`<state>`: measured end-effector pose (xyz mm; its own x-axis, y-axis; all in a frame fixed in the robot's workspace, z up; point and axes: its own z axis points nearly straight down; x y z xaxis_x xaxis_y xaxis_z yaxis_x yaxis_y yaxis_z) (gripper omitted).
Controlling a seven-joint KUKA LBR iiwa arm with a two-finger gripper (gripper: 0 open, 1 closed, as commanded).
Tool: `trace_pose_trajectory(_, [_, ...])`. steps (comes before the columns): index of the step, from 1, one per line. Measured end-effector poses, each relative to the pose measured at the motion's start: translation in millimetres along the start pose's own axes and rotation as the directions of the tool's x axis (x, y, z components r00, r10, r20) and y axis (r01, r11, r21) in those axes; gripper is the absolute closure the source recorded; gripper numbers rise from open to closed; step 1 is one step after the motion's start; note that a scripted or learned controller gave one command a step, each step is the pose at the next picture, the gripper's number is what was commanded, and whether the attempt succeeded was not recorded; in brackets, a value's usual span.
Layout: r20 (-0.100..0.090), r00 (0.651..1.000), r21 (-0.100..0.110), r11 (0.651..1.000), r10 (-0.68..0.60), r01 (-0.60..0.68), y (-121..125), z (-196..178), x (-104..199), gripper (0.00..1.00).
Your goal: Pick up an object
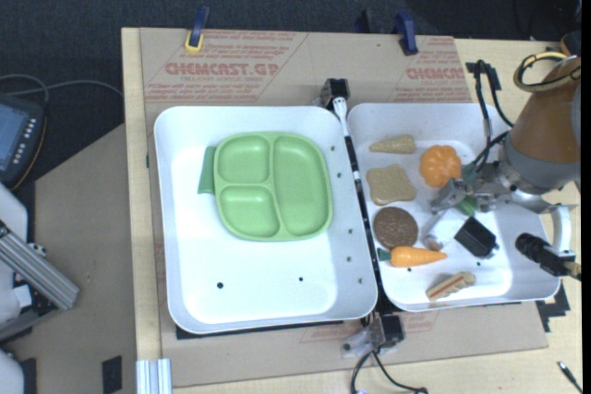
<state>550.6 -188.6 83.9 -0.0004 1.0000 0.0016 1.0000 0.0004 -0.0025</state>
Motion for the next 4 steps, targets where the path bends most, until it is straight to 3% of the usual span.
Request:
trace_pose_trajectory(1, [0.002, 1.000, -0.003, 1.000, 0.000, 0.000, 0.5, -11.5, -0.7, 1.00])
trace_pose_trajectory(3, [0.004, 1.000, -0.008, 1.000, 0.001, -0.001, -7.2, -127.7, -9.6, 1.00])
trace_pose_trajectory(4, [0.003, 1.000, -0.007, 1.000, 0.000, 0.000, -6.4, -142.0, -9.9, 1.00])
